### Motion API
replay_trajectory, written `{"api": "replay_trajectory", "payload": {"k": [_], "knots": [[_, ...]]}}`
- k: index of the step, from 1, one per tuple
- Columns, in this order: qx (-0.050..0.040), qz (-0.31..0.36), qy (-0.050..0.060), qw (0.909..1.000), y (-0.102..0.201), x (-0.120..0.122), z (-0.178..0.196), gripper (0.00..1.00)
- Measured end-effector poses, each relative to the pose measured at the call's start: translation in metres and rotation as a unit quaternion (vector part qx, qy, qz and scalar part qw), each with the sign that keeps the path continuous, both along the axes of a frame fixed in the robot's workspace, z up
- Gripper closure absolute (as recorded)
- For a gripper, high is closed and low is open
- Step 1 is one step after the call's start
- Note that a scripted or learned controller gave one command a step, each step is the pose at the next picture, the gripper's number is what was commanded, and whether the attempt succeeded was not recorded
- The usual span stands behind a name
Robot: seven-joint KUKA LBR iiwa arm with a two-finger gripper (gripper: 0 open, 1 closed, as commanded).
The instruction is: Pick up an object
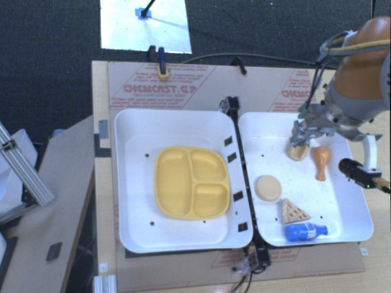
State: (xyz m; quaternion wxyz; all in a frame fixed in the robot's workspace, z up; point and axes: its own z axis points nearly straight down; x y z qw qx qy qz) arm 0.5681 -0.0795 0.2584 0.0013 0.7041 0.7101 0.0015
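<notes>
Because the gripper (300, 140) is hanging low over the far part of the right bin (360, 224), the small tan piece (298, 153) just under it is looking like the thing to be picked. From the fixed camera I cannot tell how the gripper is set, nor whether it is touching the piece. That piece is lying near the bin's far wall, just beside the toy drumstick (321, 161). It is appearing pale beige, small and rounded, partly hidden by the gripper. I am judging it light, stiff and smooth, likely moulded plastic, so it may be slipping; taking it across its narrow width seems best.
</notes>
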Motion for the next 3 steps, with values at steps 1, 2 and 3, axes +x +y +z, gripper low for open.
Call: {"api": "replay_trajectory", "payload": {"k": [1,2,3], "knots": [[0.0000,0.000,0.000,1.0000,0.042,0.018,-0.009,1.00],[0.0005,0.000,0.000,1.0000,0.099,0.028,-0.005,1.00],[0.0009,0.001,0.001,1.0000,0.151,0.032,-0.007,1.00]]}}
